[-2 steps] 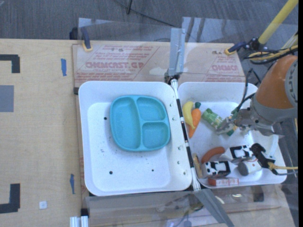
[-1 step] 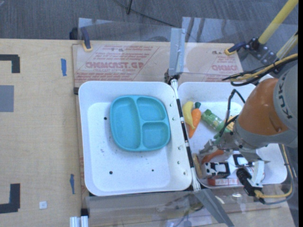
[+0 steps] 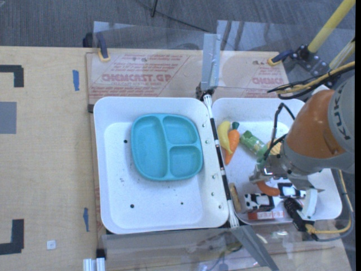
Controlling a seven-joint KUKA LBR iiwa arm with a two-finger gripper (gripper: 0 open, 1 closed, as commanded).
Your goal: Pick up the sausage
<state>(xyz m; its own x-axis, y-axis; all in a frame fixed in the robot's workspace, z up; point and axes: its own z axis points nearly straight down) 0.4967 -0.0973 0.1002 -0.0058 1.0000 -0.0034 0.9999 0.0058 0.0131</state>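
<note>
A short orange-red piece that looks like the sausage [image 3: 270,189] lies in the right bin [image 3: 248,104], low in its middle and partly covered by the arm. My gripper [image 3: 275,181] is down in that bin, right over the piece's upper edge. The grey and orange wrist [image 3: 313,133] hides the gripper's tips, and I cannot tell whether the gripper touches the sausage.
A banana [image 3: 224,132], a carrot [image 3: 232,143] and a green bottle [image 3: 252,142] lie in the right bin's upper left. A black-and-white toy [image 3: 258,200] and a red item [image 3: 261,213] sit near its front wall. A blue divided plate [image 3: 166,147] rests in the left bin [image 3: 113,168].
</note>
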